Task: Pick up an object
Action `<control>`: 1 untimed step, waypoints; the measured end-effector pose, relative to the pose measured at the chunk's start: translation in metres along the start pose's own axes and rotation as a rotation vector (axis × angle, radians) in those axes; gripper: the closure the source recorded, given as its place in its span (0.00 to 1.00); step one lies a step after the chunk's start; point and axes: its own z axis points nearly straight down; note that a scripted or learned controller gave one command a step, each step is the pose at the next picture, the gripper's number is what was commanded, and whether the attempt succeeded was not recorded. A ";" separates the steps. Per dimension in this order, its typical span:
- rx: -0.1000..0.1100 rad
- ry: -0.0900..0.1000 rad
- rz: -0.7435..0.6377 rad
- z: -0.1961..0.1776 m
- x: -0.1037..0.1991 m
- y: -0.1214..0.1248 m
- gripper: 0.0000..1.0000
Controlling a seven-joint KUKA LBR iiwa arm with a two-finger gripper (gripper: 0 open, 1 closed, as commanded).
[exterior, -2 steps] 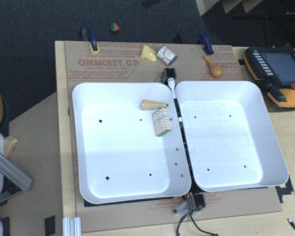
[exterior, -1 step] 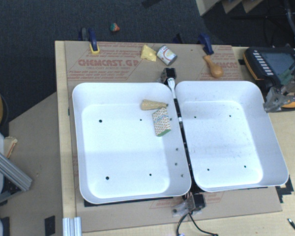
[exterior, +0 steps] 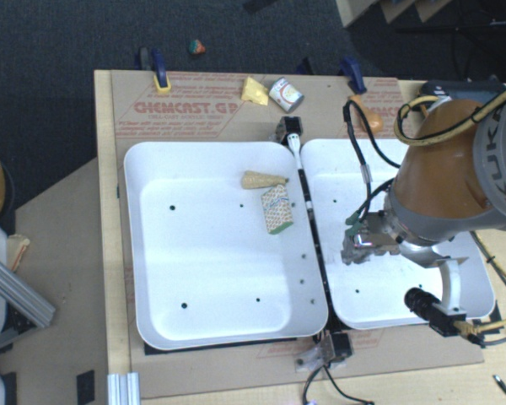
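Note:
Two objects lie in the left bin [exterior: 194,260] near its far right corner. One is a tan, cork-like piece [exterior: 263,180]. Just in front of it lies a small green-and-white patterned packet [exterior: 277,207]. My gripper [exterior: 360,247] hangs over the left half of the right bin [exterior: 363,302], well to the right of both objects and across the divide between the bins. The bulky orange-banded wrist [exterior: 438,175] hides much of the right bin. A small green bit [exterior: 352,220] shows at the gripper's far side; I cannot tell what it is.
On the board behind the bins lie a yellow piece [exterior: 255,91], a small white box [exterior: 285,94] and an orange item [exterior: 371,118]. Blue clamps [exterior: 160,70] [exterior: 352,72] grip the board's far edge. Cables run along the ridge between the bins [exterior: 308,218].

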 end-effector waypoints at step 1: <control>-0.025 -0.003 -0.004 -0.058 0.108 0.004 1.00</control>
